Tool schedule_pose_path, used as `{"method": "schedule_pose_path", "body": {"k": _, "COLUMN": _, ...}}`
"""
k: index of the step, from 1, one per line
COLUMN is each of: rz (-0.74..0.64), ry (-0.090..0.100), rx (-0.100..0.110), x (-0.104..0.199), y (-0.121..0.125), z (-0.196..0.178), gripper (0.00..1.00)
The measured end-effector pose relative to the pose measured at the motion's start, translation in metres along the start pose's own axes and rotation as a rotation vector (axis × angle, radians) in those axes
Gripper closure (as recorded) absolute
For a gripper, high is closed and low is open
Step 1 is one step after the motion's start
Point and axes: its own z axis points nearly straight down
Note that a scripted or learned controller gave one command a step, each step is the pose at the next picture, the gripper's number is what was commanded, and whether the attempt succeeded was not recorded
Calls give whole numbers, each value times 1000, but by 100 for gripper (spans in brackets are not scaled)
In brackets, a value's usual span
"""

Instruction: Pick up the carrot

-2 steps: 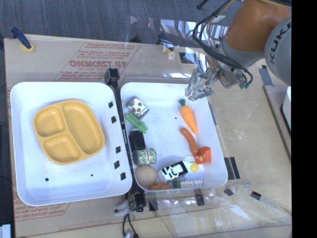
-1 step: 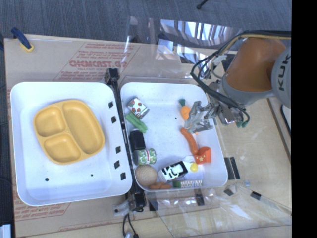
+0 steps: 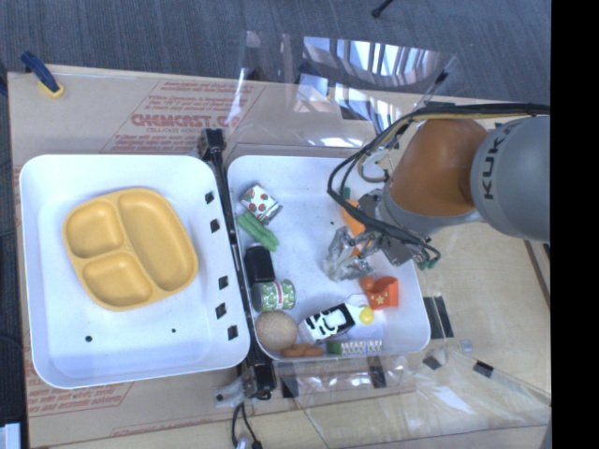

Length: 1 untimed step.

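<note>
In the camera view, the end effector (image 3: 344, 255) hung low inside the right bin (image 3: 309, 181); how wide it stood could not be told. The carrot (image 3: 301, 351) lay well apart, below-left of it, beside a tan ball (image 3: 275, 331).

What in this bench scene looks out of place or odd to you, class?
Every toy item is crowded into the right bin, several jammed against its near edge, while the yellow divided plate in the left bin holds nothing. The tool hangs over the right bin's middle.
</note>
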Motion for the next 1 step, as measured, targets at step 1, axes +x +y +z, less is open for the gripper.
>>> {"method": "schedule_pose_path", "body": {"k": 1, "rz": 234, "ry": -3, "rx": 1, "x": -19, "y": 23, "z": -55, "gripper": 100}}
